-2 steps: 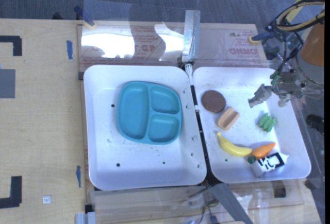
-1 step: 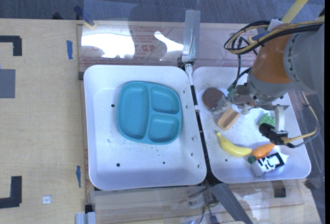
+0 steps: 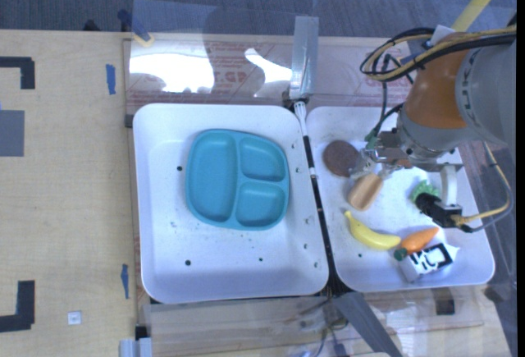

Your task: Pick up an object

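Gripper (image 3: 385,160) sits low over the right bin (image 3: 476,265), near its upper middle, and you cannot tell its state from this angle — the wrist body covers it. Just below it lies a tan bread roll (image 3: 364,190), tilted, its upper end close to or touching the gripper; you cannot tell which. No object can be confirmed as held.

To the left of the gripper you see a brown round disc (image 3: 340,157), near the bin's left wall. Below the roll lies a yellow banana (image 3: 371,233), curved, its right tip near an orange carrot (image 3: 422,238). A green piece (image 3: 424,189) lies to the right of the roll, beside a black part of the tool. A white block with black marks (image 3: 427,259) sits just under the carrot, near the bin's lower rim.

Further out — the left bin (image 3: 164,257) holds a blue divided tray (image 3: 238,179), three compartments, lying flat near the middle. Both bins rest on a wooden bench (image 3: 61,183).
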You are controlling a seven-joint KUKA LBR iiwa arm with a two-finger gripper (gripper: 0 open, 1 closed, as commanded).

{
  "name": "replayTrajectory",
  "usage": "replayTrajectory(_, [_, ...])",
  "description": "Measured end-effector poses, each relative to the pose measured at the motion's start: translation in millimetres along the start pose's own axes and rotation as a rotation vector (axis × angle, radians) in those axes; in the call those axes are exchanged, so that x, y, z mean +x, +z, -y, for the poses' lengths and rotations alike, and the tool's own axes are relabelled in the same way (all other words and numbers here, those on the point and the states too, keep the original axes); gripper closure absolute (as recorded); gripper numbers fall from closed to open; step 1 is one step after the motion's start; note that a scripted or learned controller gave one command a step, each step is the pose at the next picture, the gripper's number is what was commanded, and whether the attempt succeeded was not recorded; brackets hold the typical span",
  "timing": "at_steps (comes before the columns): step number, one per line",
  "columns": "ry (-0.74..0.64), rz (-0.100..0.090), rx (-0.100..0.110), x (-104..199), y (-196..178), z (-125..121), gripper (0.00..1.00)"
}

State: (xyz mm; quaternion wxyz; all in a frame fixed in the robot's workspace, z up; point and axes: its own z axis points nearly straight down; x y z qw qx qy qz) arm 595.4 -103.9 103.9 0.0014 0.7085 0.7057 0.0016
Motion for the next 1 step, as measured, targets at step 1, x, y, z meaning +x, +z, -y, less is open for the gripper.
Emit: replayTrajectory(1, [-0.037,-0.002,-0.006,73.1,-85.5,2.9,1.00])
